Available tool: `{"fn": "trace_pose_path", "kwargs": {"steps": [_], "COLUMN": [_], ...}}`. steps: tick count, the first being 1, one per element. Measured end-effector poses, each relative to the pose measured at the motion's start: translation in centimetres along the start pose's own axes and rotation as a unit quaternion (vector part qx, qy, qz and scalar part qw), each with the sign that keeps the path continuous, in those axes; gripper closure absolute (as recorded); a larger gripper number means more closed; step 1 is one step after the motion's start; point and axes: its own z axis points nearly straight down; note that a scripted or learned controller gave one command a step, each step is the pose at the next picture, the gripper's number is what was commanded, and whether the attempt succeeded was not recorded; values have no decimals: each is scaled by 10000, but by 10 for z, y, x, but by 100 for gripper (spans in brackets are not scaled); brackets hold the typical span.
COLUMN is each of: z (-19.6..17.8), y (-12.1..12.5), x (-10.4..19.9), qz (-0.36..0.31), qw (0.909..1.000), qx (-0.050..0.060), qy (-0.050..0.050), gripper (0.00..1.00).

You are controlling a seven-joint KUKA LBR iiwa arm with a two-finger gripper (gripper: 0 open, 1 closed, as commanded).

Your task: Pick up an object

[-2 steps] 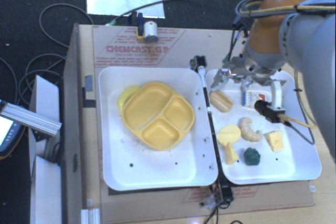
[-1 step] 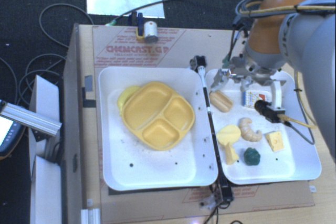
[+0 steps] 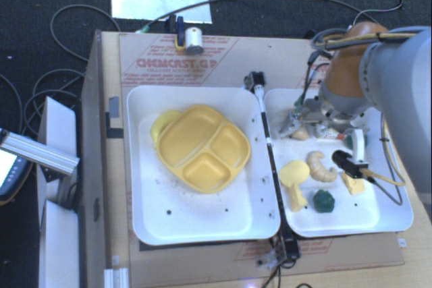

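The pincer is lowered into the right bin near a pale piece; how far it is opened cannot be told. A miss is risked, since the curled object and mushroom are crowded nearby.

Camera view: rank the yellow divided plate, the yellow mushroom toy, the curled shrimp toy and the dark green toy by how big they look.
1. Yellow divided plate, by far the largest.
2. Yellow mushroom toy.
3. Curled shrimp toy, which looks close to the mushroom in size, so that order is unsure.
4. Dark green toy, the smallest.
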Motion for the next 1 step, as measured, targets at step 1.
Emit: {"fn": "trace_pose_path", "kwargs": {"steps": [1], "z": [-12], "y": [2], "x": [0], "qz": [-16], "qw": [10000], "qx": [-25], "qy": [0], "gripper": [100]}}
